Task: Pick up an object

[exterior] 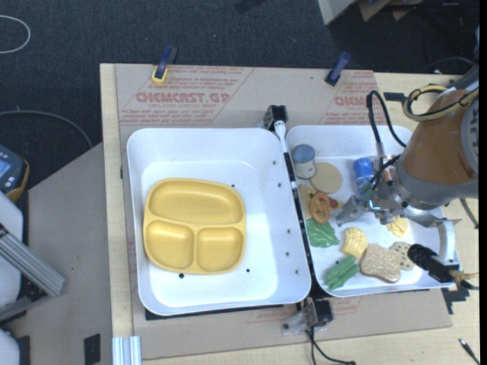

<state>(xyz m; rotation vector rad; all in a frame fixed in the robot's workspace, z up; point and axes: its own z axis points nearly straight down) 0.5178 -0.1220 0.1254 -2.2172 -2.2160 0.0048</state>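
The gripper [353,211] is being held low inside the right bin [335,138], near its middle, while the grey arm [437,154] (orange-banded above the wrist) is being reached in over that bin's right edge. Whether the gripper is released or clenched cannot be told. The objects to be picked are all being carried by the right bin. A blue-grey can [303,159] is standing in the far left corner, with a tan disc [328,178] lying just beside it. A blue piece [363,171] is lying just beyond the gripper, partly covered by the arm. A brown pretzel-like piece [319,205] is resting by the left edge, just beside the gripper, and a green leaf [321,236] is lying along the same edge nearer the front. A yellow corn piece [354,242] is sitting just in front of the gripper (contact cannot be judged). A green pod [340,271] is lying toward the near left corner, and a tan cracker [380,263] is lying by the near edge. The left bin [198,152] is being occupied by a yellow divided plate [195,225], laid flat toward its left edge.
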